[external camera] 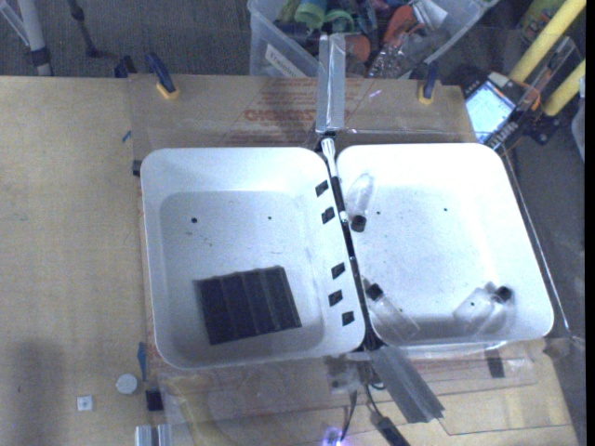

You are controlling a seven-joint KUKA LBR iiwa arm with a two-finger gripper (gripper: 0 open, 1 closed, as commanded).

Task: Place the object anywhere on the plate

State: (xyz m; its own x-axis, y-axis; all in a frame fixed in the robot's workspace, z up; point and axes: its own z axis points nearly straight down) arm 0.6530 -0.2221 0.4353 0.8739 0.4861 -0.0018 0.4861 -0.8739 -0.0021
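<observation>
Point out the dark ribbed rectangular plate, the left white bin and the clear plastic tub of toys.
dark ribbed rectangular plate (248, 305), camera view, its middle.
left white bin (232, 161), camera view, its far rim.
clear plastic tub of toys (279, 49), camera view, its front wall.

Workspace surroundings: tan table (65, 249) under even, diffuse light

At 12 o'clock, beyond the table's far edge, a clear plastic tub (372, 12) of mixed coloured items stands on dark grey floor (167, 17). At 1 to 2 o'clock, yellow tubes (558, 31) lean at a slant, with a small lit blue screen (488, 110) just below them. At 11 o'clock, a white stand leg (28, 17) crosses the floor. Blue-and-yellow clamps (163, 77) grip the table's far edge. At 7 o'clock, a small grey disc (126, 384) lies on the table.
</observation>
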